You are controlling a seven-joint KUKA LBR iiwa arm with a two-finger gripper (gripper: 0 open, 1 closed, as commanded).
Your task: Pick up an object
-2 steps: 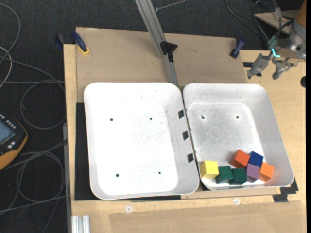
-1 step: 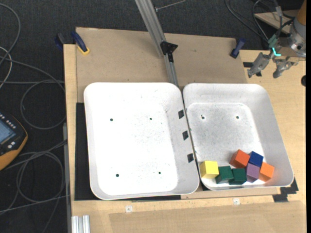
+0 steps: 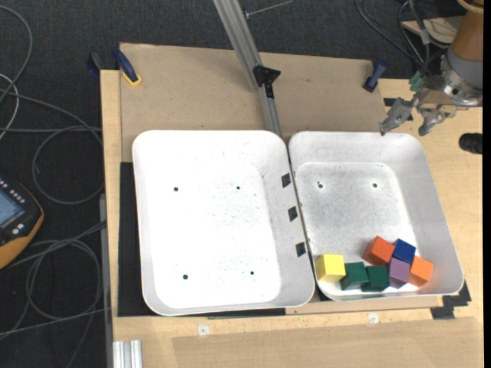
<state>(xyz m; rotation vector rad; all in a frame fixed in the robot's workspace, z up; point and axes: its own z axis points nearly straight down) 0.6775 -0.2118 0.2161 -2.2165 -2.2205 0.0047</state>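
The pale wooden bench (image 3: pixel 199 90) carries two shallow white plastic bins side by side, and blue clamps at its far corners pin the board down. The left white bin (image 3: pixel 153 205) has only dark speckles and four small bolt heads on its floor. The right white bin (image 3: pixel 345 198) holds every loose object. A slanted grey metal pole (image 3: pixel 245 44) crosses the bench from the top and ends near the seam between the bins.

The grey arm with its two-finger gripper (image 3: pixel 410 121) hangs at the far right corner, above the right bin's rim and well apart from the objects. Its two fingers are spread, with nothing between them.

The blocks sit bunched against the near wall of the right bin, probably because they slid or were dropped there. From left to right they are a yellow cube (image 3: pixel 331 266), a dark green block (image 3: pixel 364 276), an orange-red cube (image 3: pixel 379 249), a blue cube (image 3: pixel 404 249), a purple cube (image 3: pixel 400 270) and an orange cube (image 3: pixel 421 269). Most of them touch, so the yellow cube, a little apart at the left end, looks the easiest to grasp.
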